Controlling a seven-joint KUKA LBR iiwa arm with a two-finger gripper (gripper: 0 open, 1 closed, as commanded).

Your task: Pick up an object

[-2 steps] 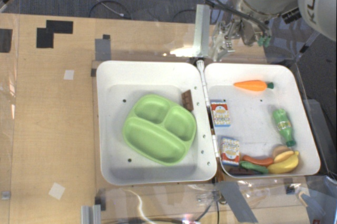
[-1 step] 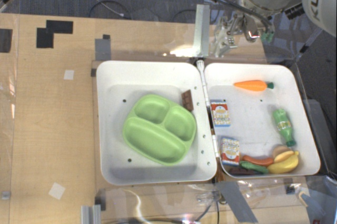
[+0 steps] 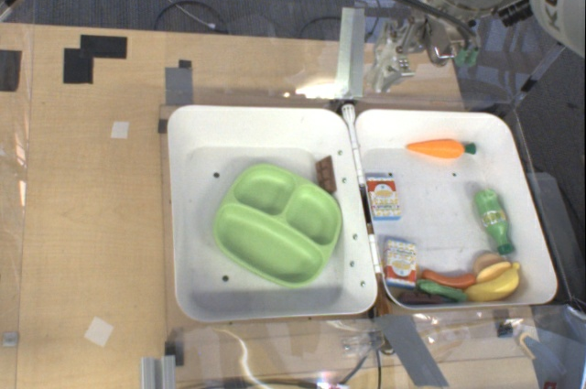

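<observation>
The gripper hangs above the bench, beyond the far rim of the right bin; its fingers stand spread, with nothing between them. Inside that bin, the carrot lies near the far wall, well apart from the gripper.

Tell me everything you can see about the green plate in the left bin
The green plate is a light lime green divided tray that looks like smooth plastic, with rounded corners and three compartments: one long one toward the near side and two smaller ones behind it. It lies flat, right side up, turned at a slant in the middle of the left bin. Nothing lies in its compartments. A small dark brown bar sits at its far right corner, close to or touching the rim.
</observation>
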